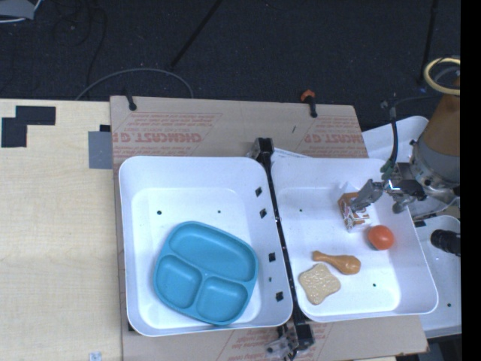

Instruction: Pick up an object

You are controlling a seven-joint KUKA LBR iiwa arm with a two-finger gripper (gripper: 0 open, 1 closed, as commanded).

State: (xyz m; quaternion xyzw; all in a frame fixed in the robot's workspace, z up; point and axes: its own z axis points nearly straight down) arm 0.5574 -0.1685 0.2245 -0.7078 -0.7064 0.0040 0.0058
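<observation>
The right bin (406, 295) holds a small orange-and-white box (354, 210), an orange ball (381, 237), a tan toy drumstick (338, 262) and a toast-shaped slice (319, 283). My gripper (370, 194) reaches in from the right and sits low over the bin's upper part, its tip right at the box's upper right corner. The box seems tilted under it. Whether the box is between the jaws is hidden by the gripper body. The ball lies just below and to the right of the gripper.
A blue divided plate (205, 271) lies in the left bin (150, 179). A black divider strip (272, 224) separates the two bins. The arm's wrist and cables (421, 179) hang over the right bin's right rim.
</observation>
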